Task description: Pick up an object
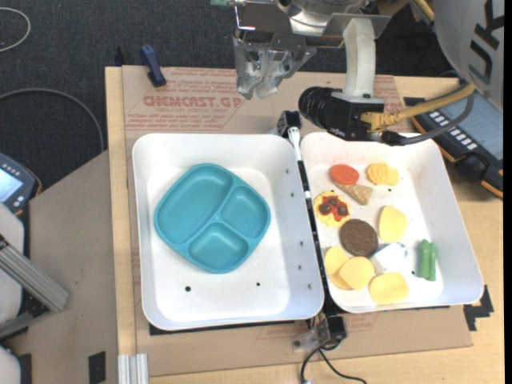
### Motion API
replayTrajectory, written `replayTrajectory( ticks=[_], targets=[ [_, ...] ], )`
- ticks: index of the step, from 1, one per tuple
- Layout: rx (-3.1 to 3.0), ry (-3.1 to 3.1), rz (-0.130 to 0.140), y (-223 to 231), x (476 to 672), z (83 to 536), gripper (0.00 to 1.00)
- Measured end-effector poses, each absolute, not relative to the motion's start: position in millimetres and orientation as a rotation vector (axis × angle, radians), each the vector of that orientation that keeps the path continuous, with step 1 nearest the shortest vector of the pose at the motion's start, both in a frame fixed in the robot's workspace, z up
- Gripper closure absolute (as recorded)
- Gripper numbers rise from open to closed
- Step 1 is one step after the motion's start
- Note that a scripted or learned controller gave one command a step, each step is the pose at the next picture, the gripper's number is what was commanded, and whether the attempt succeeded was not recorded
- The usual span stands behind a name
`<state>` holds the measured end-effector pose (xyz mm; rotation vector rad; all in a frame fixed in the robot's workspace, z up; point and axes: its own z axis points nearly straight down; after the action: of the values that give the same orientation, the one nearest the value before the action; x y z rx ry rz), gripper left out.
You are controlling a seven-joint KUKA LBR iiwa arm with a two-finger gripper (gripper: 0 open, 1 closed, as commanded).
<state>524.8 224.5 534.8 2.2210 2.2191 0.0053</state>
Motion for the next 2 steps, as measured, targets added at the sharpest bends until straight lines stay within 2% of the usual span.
replayTrajectory(
  ticks=[1,2],
  targets=[
    [2.223,2.227,-0.017,225,476.5,444,1.0],
    [2.233,2.212,-0.012,144,512.2,383,1.0]
  ],
)
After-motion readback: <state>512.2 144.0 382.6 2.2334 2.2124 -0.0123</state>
